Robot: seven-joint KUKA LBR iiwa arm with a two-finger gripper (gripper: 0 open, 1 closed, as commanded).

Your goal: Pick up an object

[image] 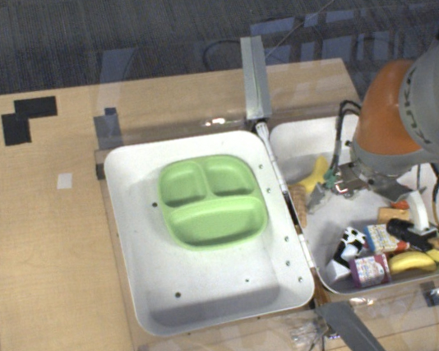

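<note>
Camera view has the gripper (339,184) low in the right bin (304,135), by a yellow piece (316,173) (grip unreadable), presumably seeking a pick.

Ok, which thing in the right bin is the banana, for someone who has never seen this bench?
Start at the right bin, the one the arm reaches over. Go to the cluster of small items along its near edge. The banana lies flat beside a small purple carton; it is the one curved, plain yellow piece there.
</note>
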